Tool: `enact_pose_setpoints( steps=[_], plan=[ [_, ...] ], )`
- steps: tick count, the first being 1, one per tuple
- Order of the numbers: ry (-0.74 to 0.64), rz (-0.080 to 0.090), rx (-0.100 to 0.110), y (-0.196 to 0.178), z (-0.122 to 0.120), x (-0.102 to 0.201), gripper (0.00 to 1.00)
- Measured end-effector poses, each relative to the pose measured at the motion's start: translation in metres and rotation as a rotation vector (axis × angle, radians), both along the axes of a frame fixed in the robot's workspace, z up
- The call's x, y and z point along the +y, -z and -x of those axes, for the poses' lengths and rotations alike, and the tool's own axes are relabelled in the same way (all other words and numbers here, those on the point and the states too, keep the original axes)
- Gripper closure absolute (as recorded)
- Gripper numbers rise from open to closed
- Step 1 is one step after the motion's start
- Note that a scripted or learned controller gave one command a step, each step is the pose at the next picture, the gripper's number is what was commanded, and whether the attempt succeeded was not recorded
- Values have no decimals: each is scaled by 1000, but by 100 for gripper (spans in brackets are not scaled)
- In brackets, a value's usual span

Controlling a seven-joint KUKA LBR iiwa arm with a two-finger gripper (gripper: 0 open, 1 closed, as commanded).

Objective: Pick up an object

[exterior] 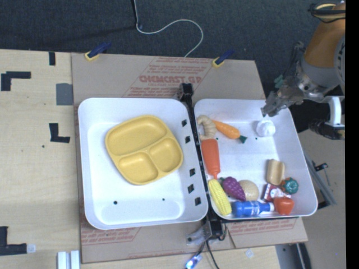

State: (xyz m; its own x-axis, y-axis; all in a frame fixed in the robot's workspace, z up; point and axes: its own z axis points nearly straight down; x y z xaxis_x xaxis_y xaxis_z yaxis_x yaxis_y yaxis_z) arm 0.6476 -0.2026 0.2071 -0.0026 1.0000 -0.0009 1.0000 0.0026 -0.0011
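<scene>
Grey arm hung at right bin's [297, 150] far corner, jaws [273, 106] just above white cap [265, 129]; couldn't tell if spread or pinched. Nothing gripped, I reckon. Still approach step; next needed drop onto cap.

- Floor [67, 10]: dark blue-grey carpet, visible along the top of the view.
- Bench top [33, 167]: light wood with black angular markings.
- Cardboard sheet [162, 77]: brown, red lettering, lies on the bench.
- Clamps [98, 50]: blue-and-yellow, at the sheet's far edge.
- White cable [168, 27]: loops across the carpet.
</scene>
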Motion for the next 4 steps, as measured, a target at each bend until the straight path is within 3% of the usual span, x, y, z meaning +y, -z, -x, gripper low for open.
enact_pose_setpoints(
  steps=[1,2,3,4],
  plan=[
    [3,2,-8,-92,42,-9,100],
    [-5,-6,7,-51,94,87,100],
    [1,-1,-2,-108,135,91,100],
    [-5,-4,6,-72,166,176,100]
  ],
)
